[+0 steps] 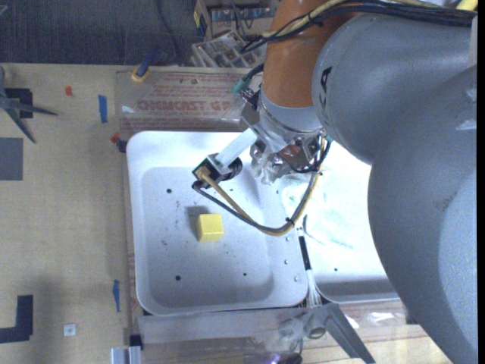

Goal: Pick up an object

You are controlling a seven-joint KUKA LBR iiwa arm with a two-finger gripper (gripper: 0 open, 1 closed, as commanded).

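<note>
A small yellow block (210, 227) lies on the floor of the left white bin (137, 211), a little left of its middle. My gripper (267, 170) hangs below the orange band of the arm, over the bin's far right part, up and to the right of the block and apart from it. A black and white fitting (215, 167) sticks out leftward from the wrist. A yellow and black cable (250, 220) loops down from it just right of the block. Nothing shows between the gripper and the block.
The right white bin (350, 277) is mostly covered by the big grey arm (409, 127). A metal divider (305, 258) runs between the bins. Beyond the bins stands a printed board (182, 103); the wooden bench (61, 203) spreads to the left.
</note>
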